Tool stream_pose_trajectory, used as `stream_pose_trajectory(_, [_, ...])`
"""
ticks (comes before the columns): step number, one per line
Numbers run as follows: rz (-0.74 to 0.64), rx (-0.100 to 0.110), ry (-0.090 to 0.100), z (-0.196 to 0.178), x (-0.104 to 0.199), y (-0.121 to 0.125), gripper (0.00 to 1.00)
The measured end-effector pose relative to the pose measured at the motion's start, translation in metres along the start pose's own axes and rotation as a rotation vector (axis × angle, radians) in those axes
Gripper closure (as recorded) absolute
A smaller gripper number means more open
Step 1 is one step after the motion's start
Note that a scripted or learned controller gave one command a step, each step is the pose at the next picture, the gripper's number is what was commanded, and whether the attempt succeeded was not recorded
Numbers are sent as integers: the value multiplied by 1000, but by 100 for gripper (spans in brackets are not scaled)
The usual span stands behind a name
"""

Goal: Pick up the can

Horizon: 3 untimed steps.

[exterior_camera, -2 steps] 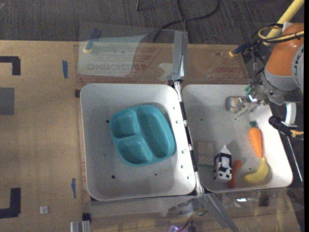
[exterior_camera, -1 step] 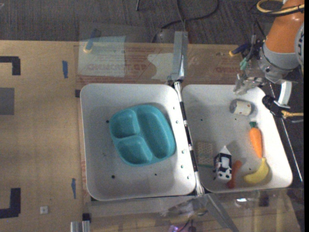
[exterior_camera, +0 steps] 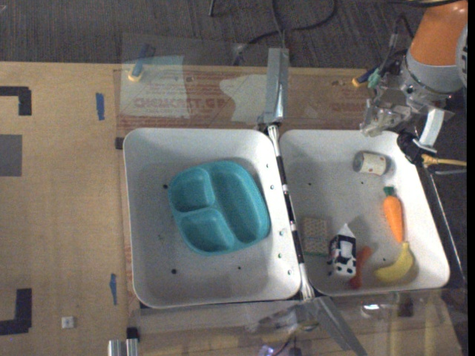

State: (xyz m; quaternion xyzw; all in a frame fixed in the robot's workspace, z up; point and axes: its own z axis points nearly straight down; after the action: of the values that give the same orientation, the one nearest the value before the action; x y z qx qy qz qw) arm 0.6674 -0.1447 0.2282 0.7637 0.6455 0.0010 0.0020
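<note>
I'm watching the two-finger metal gripper (exterior_camera: 376,122) hovering over the far rim of the right-hand shallow white bin (exterior_camera: 438,232). I can't tell how wide the jaws are standing; nothing is showing between them, so I'm not calling it a hold.

The small pale cylindrical can (exterior_camera: 371,162) is lying on its side just below the jaws, toward the near side, apart from them. The orange carrot (exterior_camera: 393,215) is sitting further out on that same side, and the yellow banana (exterior_camera: 395,266) and the black-and-white cow-print carton (exterior_camera: 342,254) are well clear beyond it.

My read: we're in the approach. I'm aiming to centre over the can's middle, squaring the jaws across its round body, not its ends, then descending straight so it isn't rolling away.
</note>
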Motion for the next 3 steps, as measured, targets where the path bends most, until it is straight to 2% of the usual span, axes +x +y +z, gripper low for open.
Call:
stream_pose_trajectory(1, [-1, 1, 0, 0, 1, 0, 0])
stream_pose_trajectory(2, [89, 5, 1, 51, -49, 4, 0])
stream_pose_trajectory(3, [83, 2, 1, 131, -57, 10, 0])
